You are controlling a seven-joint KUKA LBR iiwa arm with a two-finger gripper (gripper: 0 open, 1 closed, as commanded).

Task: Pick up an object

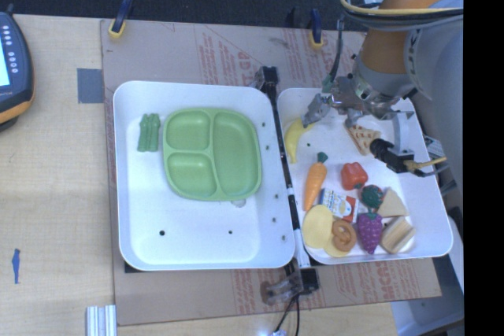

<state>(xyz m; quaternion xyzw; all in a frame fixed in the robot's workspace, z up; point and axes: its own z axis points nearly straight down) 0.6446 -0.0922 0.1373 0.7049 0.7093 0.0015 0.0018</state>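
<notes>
My gripper (317,109) hangs over the back left corner of the right bin (438,226), just above and behind a yellow banana (294,142). Nothing is seen held in it. Around it in that bin lie an orange carrot (315,181), a red pepper (353,174) and a tan waffle piece (362,138). Toward the front are a purple grape bunch (368,229), a cheese wedge (392,203), a bread piece (398,234), a yellow disc (317,225) and a brown pretzel (343,235).
The left bin (138,240) holds a green divided plate (213,153) and a green pea pod (148,132) at its back left. A black and yellow part (396,156) of the arm reaches over the right bin. A pendant (12,67) lies at the far left.
</notes>
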